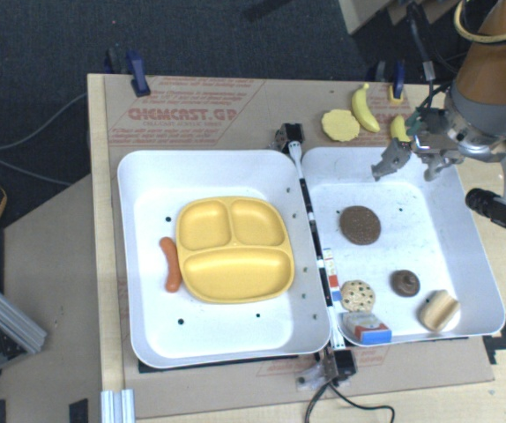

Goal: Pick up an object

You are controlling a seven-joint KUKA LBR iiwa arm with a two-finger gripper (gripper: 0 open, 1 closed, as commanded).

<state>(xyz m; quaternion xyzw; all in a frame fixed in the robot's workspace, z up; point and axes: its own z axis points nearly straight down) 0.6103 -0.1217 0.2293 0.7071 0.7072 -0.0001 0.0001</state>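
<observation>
The jaws stand spread wide and hold nothing, above the far edge of the right bin, beyond the brown cookie.

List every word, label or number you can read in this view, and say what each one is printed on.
"CHEMCAST GP": large red letters on the brown board behind the left bin; the reading is uncertain because the print is blurred.
Smaller red lines above and below it on the same board: too blurred to read.
Red and blue packet in the right bin: any print is too small to read.
</observation>
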